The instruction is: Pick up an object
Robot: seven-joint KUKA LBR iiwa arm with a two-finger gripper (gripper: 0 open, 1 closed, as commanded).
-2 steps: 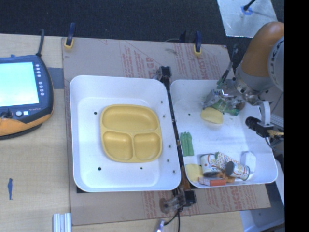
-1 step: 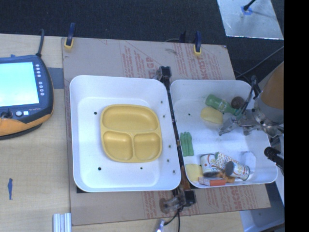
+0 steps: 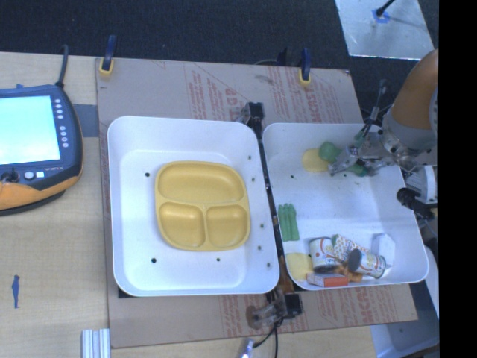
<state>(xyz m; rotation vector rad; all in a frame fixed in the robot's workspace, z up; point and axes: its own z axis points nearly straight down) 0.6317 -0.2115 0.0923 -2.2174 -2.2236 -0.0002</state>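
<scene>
My gripper (image 3: 356,159) is low in the far part of the right bin (image 3: 350,203), at the end of the grey arm with its orange band (image 3: 416,88). Just left of it lie a round green object (image 3: 328,151) and a pale yellow object (image 3: 313,160), side by side. A bit of green also shows under the gripper's tip. The metal of the gripper hides whether anything sits inside it.
The right bin's near edge holds a green ribbed piece (image 3: 288,222), a yellow lump (image 3: 298,264) and a heap of several small packages (image 3: 346,258). In the left bin (image 3: 127,200) lies a yellow divided plate (image 3: 202,203). A tablet controller (image 3: 33,144) rests at far left.
</scene>
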